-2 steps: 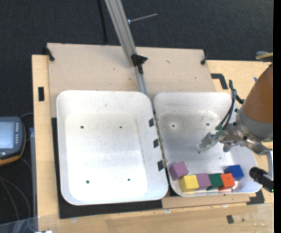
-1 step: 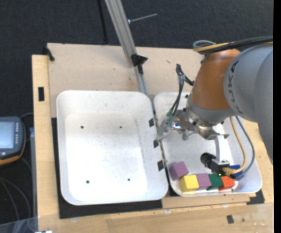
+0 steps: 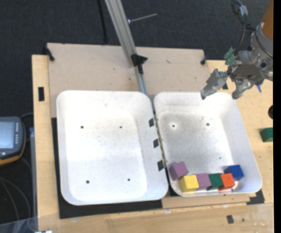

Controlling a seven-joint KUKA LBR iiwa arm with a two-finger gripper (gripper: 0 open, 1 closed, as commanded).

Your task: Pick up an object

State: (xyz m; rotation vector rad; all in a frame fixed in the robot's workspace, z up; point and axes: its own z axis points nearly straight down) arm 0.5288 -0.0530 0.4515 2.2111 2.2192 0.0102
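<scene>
The two-finger gripper [image 3: 224, 88] hangs spread and empty over the right white bin's [image 3: 244, 130] far rim — next, reach toward the near-side coloured blocks [image 3: 206, 177].

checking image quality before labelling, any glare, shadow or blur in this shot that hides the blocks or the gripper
Camera view: even, soft light; the right bin is bright white without washing out the blocks; the yellow block and blue block stay distinct, edges slightly soft. The gripper over the bin's far corner is a little blurred, its fingers hard to separate. Shadows are faint.
</scene>
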